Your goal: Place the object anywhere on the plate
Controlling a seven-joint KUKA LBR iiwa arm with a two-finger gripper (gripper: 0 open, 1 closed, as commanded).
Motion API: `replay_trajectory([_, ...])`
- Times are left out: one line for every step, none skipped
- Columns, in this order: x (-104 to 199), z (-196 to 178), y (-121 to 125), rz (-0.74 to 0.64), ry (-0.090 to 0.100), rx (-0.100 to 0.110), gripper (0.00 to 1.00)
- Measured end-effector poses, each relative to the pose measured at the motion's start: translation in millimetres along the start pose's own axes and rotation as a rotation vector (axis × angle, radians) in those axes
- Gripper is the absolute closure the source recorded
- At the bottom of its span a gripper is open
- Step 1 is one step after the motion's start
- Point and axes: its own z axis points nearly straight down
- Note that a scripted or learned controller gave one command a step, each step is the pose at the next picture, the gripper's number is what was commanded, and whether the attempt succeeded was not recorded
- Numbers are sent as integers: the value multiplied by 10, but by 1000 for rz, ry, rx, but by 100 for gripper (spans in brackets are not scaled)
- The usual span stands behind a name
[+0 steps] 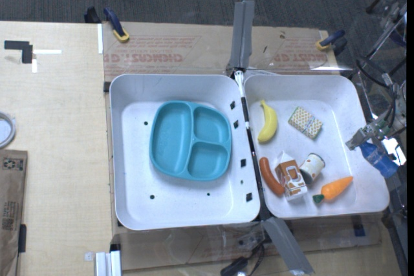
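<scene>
Gripper (369, 136) — perhaps — at right bin (352, 90) rim, fingers unclear

Grey pincer (370, 134), blue fitting, cables

The pale wooden surface (52, 106) bears two white bins, the left bin (123, 158) and right bin (343, 90) side by side, on cardboard (174, 52) toward its far edge.
</scene>
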Motion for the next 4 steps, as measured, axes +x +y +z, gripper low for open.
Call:
replay_trajectory([834, 63, 335, -499, 3, 2, 100])
replay_trajectory([1469, 274, 1037, -715, 2, 1, 100])
replay_trajectory([1468, 273, 1036, -715, 2, 1, 0])
replay_trajectory([1460, 193, 1048, -711, 1, 0, 100])
